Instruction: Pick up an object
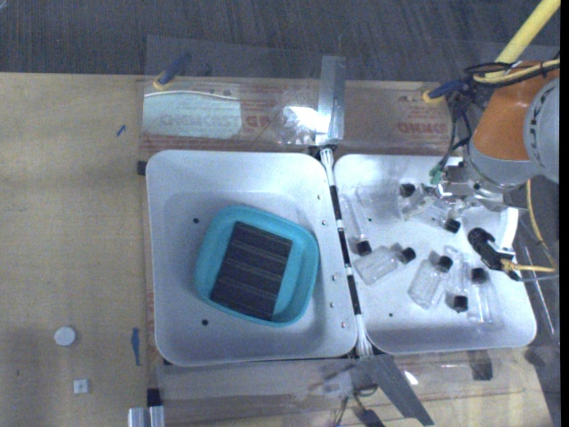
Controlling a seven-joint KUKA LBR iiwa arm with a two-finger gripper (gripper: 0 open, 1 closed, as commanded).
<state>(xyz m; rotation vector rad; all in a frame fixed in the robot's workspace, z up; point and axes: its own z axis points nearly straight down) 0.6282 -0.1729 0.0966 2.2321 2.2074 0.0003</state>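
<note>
Blurring together, clear bottles (418, 269), gripper (452, 205) indistinct

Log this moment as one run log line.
arm: over right bin | end effector: among clear bottles, no hold seen | left bin: blue tray

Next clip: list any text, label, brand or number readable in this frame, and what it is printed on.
No text can be read with certainty.
Red lettering on the brown cardboard strip behind the bins: blurred, unreadable.
Pale label under clear plastic film behind the left white bin: print too faint to read.
Small clear glass vials with black caps in the right white bin: no readable labels.
</note>
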